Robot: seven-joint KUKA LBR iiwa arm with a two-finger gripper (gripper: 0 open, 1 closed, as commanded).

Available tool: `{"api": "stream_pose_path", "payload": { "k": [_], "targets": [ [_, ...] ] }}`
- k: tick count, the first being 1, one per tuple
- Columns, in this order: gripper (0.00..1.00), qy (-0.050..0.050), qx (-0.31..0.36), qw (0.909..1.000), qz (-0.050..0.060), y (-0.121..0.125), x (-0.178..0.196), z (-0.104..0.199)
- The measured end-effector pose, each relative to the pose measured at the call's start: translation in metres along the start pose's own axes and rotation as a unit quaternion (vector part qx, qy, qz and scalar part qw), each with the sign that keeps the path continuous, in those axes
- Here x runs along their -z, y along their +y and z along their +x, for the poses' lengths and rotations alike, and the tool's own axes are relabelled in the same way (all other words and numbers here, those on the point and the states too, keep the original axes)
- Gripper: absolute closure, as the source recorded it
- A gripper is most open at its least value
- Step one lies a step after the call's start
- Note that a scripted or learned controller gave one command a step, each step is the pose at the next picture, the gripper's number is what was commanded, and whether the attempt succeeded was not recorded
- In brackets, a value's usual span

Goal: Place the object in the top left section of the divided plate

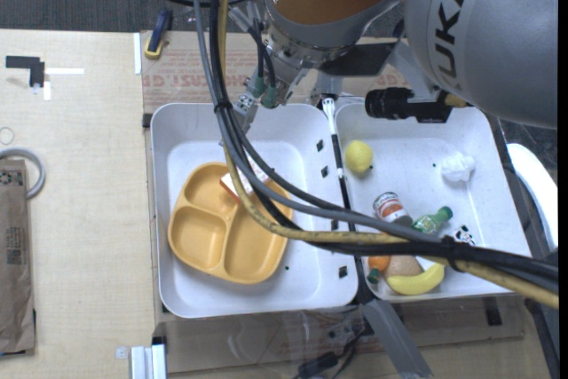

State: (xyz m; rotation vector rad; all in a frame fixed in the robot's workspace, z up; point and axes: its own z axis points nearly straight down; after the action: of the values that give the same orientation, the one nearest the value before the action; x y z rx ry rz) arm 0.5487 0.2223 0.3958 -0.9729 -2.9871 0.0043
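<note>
The yellow divided plate (213,235) lies in the left white bin (164,191), toward its left side. A small red and white object (230,184) sits at the plate's upper rim, mostly hidden behind the arm's black and yellow cables. My gripper (266,91) hangs over the back edge of the left bin, up and to the right of the plate and apart from it. I see nothing held in it.
The right bin (484,138) holds a lemon (358,156), a white crumpled piece (457,166), a red-labelled can (388,207), a green bottle (432,220) and a banana (415,280). Cables (293,217) sweep across both bins. A brown packet (13,253) lies on the bench at left.
</note>
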Motion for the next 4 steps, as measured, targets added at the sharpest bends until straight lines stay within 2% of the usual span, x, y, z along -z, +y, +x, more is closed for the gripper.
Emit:
{"api": "stream_pose_path", "payload": {
  "k": [4],
  "targets": [
    [0.00,0.000,0.000,1.0000,0.000,0.0000,0.0000,0.0000]
  ]
}}
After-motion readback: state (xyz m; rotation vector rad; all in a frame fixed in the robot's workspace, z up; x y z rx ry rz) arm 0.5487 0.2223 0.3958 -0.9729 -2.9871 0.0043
